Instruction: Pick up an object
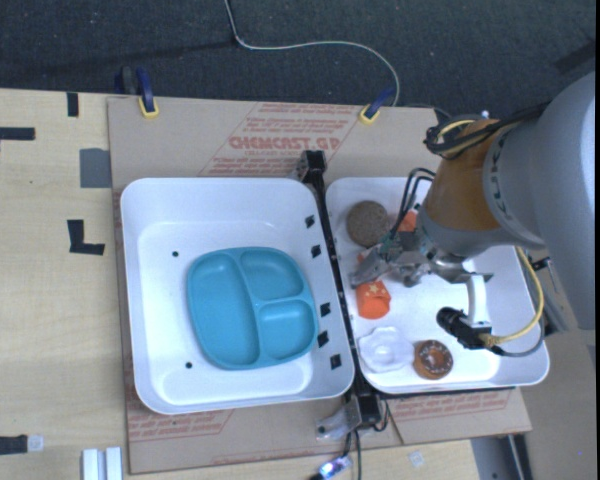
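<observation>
Brown board (280, 143), red "CHEMCAST GP" print

Even overhead light, slightly soft focus

The white bins (230, 193) glare bright and nearly washed out; the blue divided plate (250, 305) casts faint shadow, the dark floor (100, 18) stays dim, and fine detail looks blurred.

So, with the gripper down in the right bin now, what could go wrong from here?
1. The gripper sits just above the orange object and close to the bin wall; a descent slightly off could push the object against the wall instead of grasping it.
2. The brown disc lies close behind, so the fingers might knock it.
3. The clear cup and donut lie near; a slipped object could hit them.
</observation>
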You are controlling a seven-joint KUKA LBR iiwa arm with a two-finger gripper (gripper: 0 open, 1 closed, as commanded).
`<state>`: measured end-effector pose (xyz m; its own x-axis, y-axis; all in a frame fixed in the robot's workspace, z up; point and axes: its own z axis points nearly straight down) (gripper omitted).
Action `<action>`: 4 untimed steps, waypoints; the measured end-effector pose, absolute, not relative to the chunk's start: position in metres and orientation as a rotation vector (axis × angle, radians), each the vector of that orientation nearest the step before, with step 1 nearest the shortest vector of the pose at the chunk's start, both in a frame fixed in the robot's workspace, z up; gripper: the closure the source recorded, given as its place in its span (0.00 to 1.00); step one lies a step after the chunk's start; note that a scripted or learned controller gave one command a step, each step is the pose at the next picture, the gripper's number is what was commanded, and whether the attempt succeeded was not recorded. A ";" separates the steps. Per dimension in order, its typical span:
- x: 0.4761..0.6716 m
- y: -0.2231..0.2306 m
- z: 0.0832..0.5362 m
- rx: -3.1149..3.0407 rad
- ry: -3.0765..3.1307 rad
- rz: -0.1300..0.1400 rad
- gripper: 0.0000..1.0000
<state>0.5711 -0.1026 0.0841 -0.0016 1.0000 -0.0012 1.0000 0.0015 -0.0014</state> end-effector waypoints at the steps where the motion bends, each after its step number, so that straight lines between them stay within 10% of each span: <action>1: 0.572 -0.102 0.095 -2.219 -2.225 0.001 1.00; 4: 0.563 -0.105 0.219 -2.219 -2.223 -0.001 1.00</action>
<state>0.5628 -0.1053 0.2191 -0.0018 1.0000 0.0005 1.0000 0.0018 0.0005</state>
